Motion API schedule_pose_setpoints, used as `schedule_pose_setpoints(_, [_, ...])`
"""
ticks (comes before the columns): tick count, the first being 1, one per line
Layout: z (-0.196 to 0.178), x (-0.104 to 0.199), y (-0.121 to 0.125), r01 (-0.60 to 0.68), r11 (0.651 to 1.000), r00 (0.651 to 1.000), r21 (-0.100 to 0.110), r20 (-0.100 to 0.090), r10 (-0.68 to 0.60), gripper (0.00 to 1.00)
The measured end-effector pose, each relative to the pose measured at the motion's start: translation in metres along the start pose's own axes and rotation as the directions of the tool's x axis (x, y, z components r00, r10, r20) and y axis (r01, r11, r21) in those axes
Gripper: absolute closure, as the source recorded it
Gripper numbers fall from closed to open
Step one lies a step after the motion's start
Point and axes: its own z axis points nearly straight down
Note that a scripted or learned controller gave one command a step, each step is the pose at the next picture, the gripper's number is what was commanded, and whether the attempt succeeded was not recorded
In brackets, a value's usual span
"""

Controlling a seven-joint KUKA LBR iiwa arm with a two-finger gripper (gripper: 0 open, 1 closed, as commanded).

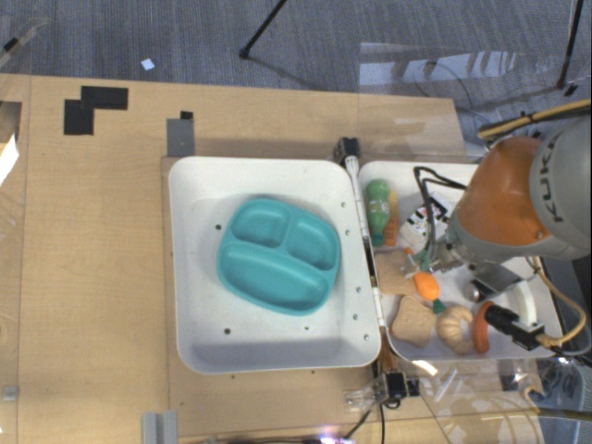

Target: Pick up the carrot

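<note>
The carrot (426, 288) is a small orange piece with a green tip, lying near the middle of the right bin (551, 317). My gripper (435, 259) hangs below the orange-banded wrist, directly above and slightly behind the carrot, close to it. The wrist and the cables around it cover most of the gripper. The carrot looks to be resting on the bin floor.
A green bottle (377, 205) lies at the right bin's left wall. Tan bread-like pieces (413, 322) and a beige round item (454, 327) sit just in front of the carrot, beside a red item (481, 330). The left bin (199, 340) holds a teal divided plate (277, 255).
</note>
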Motion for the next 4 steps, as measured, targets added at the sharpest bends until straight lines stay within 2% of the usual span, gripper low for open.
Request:
schedule_pose_setpoints(1, [-0.087,0.048,0.053,-0.047,0.998,0.999,0.034,-0.016,0.047,1.00])
schedule_pose_setpoints(2, [-0.083,0.046,0.049,-0.053,0.998,0.998,0.044,-0.016,0.053,0.00])
schedule_pose_setpoints(3, [-0.100,-0.003,-0.018,-0.018,0.999,1.000,0.047,-0.013,0.019,0.00])
schedule_pose_setpoints(4, [-0.001,-0.022,-0.042,0.018,0.999,1.000,0.031,-0.008,-0.018,0.00])
